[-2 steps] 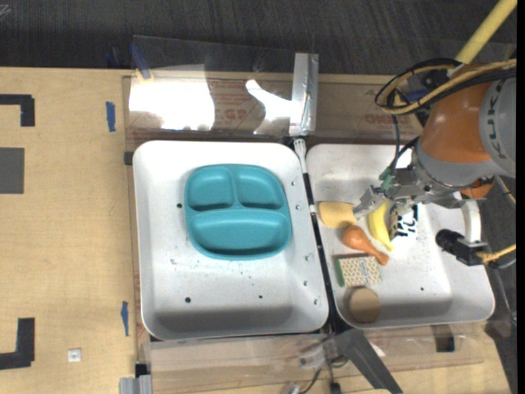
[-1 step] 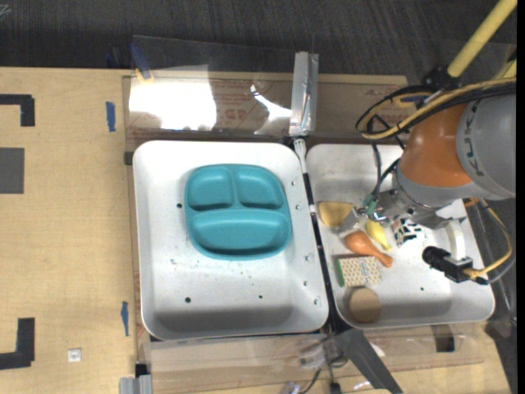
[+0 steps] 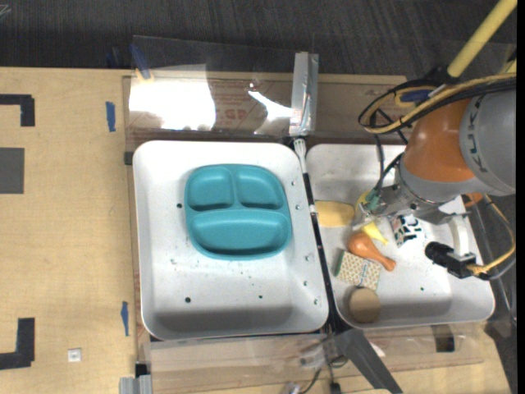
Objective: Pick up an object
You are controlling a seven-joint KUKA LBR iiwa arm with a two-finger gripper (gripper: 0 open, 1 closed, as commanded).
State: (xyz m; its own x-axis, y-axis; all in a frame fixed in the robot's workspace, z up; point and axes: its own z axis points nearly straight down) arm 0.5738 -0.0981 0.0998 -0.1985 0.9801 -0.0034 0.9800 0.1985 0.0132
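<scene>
Step in hand: I read this as the approach over the right bin (image 3: pixel 467 302), with nothing lifted yet.
Arm: the grey arm (image 3: pixel 484 138) with its orange band (image 3: pixel 439 150) hangs over the upper middle of the right bin, reaching in from the right.
Claw: the claw (image 3: pixel 385 208) sits low under the wrist, among cables; I cannot tell from here whether it is released, clenched or grasping anything.
Likely target: the orange toy (image 3: pixel 373 251) with a yellow piece (image 3: pixel 375 231) at its upper end lies just below and a little left of the claw, near it; contact I cannot judge.
Other choices: a pale yellow block (image 3: pixel 334 213) lies to the claw's left against the bin's left wall; a speckled card (image 3: pixel 361 271) lies under the orange toy's lower side; a brown round thing (image 3: pixel 363 304) sits near the bin's front edge, well below the claw.
Doing it well: I would centre over one thing alone, since the orange toy, yellow piece and card crowd together, and come straight down.
Left bin: the left bin (image 3: pixel 164 286) bears a teal divided plate (image 3: pixel 238 209), well apart from the claw.
</scene>
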